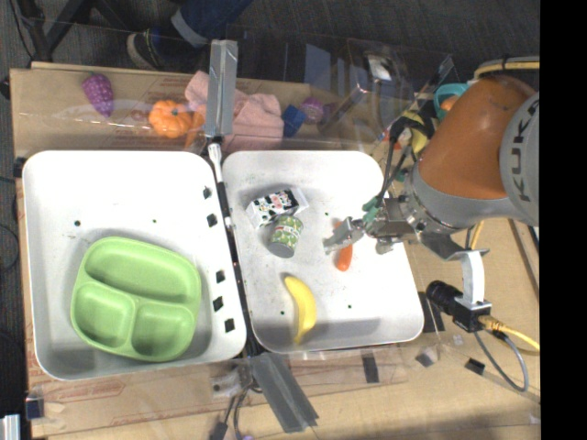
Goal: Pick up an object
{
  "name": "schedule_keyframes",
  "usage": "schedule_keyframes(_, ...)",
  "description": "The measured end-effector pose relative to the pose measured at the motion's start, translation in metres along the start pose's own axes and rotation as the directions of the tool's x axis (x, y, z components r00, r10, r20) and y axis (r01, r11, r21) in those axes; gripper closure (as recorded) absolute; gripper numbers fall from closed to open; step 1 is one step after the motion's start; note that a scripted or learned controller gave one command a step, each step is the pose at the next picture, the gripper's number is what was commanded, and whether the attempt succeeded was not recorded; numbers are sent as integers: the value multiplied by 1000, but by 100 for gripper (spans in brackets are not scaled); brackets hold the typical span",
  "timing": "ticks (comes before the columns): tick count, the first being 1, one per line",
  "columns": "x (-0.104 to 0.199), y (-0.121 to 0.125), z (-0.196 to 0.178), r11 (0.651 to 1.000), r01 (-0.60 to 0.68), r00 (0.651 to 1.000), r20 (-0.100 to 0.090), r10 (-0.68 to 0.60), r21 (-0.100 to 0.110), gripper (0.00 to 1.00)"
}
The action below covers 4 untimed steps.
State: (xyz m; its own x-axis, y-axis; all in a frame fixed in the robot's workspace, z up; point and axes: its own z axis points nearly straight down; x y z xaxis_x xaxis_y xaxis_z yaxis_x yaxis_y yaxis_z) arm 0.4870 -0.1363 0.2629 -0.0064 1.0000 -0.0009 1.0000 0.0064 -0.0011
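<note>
- My arm (477, 154) comes in from the right, grey with its orange band, and reaches over the right bin (394, 324).
- My pincer (341, 238) hangs low over the right part of that bin, its tip right above a small orange carrot (343, 258).
- I cannot tell whether my pincer is clenched or released; its tip is too small and dark to read, and nothing shows plainly held in it.
- The carrot lies on the bin floor, just below the pincer tip.
- A yellow banana (302, 307) lies near the front of the right bin, well apart from the carrot.
- A small green-labelled can (285, 233) lies toward the left of the same bin, touching or just beside a patterned packet (273, 204) behind it.
- The left bin (55, 191) holds a green divided plate (138, 299) in its front part.
- Behind the bins on the bench (55, 90) sit a small orange pumpkin (171, 117), a purple toy (97, 91) and a pink cloth (249, 113).
</note>
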Motion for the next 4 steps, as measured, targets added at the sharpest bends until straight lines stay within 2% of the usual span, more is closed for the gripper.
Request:
schedule_keyframes(1,-11,-9,170,1000,11,1000,-2,-11,-1,0)
schedule_keyframes(2,-11,-8,161,1000,17,1000,-1,-17,-2,100)
schedule_keyframes(3,71,72,29,986,-170,985,-2,170,0,100)
schedule_keyframes(4,154,64,49,797,-604,797,1,604,7,100)
